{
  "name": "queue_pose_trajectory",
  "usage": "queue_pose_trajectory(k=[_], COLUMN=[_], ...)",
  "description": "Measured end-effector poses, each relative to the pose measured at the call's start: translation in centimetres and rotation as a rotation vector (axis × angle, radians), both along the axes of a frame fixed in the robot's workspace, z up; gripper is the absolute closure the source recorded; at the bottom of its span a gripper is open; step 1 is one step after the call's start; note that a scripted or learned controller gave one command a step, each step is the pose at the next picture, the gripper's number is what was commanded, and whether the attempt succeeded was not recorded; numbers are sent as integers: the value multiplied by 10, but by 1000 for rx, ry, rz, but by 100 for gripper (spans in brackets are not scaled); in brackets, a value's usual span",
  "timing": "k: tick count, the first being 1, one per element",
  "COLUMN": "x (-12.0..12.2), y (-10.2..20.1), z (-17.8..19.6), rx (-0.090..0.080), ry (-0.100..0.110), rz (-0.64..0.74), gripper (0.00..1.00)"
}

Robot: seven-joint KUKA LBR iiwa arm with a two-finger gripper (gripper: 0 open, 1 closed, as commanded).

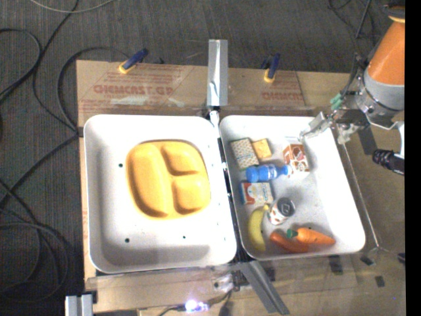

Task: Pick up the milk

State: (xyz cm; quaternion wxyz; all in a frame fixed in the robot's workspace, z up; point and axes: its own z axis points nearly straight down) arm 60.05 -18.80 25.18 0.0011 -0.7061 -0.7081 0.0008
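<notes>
Hovering over the far right rim of the right bin [355, 203], my gripper [320, 125] hangs above bare white floor, and from the camera view I cannot tell how it is set, because it shows as a thin pale streak with nothing visibly in it. I take the milk [257, 193] to be the small red-and-white carton lying flat near the middle of this bin, well apart from me and toward the left wall. It sits just below the blue bottle [266, 172], just above the banana [256, 229], with a small round can [285, 208] close on its right. Its long axis seems to run roughly left to right across the picture, parallel to the bottle, though which end is the top is too small to read. Crowding is my worry: coming down on it, I could clip the bottle or the can and nudge the carton aside, or close on two things at once. A similar red-and-white carton [296, 157] lies nearer me, and I could mistake it for the milk. The yellow tray [168, 178] rests in the left bin [105, 196].
</notes>
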Motion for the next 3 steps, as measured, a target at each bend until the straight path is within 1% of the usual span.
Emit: queue_pose_trajectory(k=[1, 2, 3], x=[33, 39, 38], y=[-10, -23, -22], z=[-120, -156, -148], rx=[-1, 2, 1], ry=[1, -7, -4], rz=[161, 139, 141], gripper=[0, 0, 100])
